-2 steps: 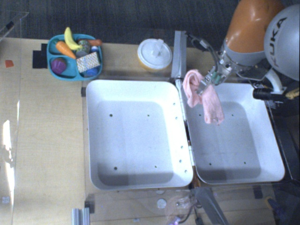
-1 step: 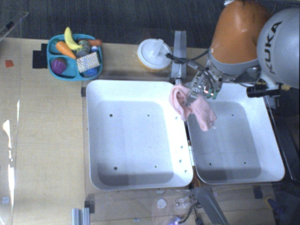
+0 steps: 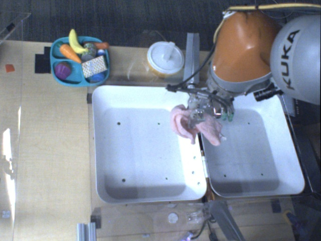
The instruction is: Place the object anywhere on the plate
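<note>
A floppy pink object [image 3: 193, 126] hangs from my gripper [image 3: 203, 113], which is shut on its upper part. It dangles over the ridge where the left bin [image 3: 145, 185] meets the right bin [image 3: 261, 179]. The arm's orange band and grey wrist cover the gripper's top. The plate [image 3: 54, 70] is a blue sectioned dish on the bench at the far left, beyond the left bin's back corner. It holds a toy banana [image 3: 75, 42], a carrot [image 3: 69, 53] and several other small toy foods.
A lidded white cup [image 3: 166, 57] stands behind the left bin, between the plate and the arm. A grey upright post [image 3: 192, 51] rises beside it. Tan bench surface stretches left of the bins.
</note>
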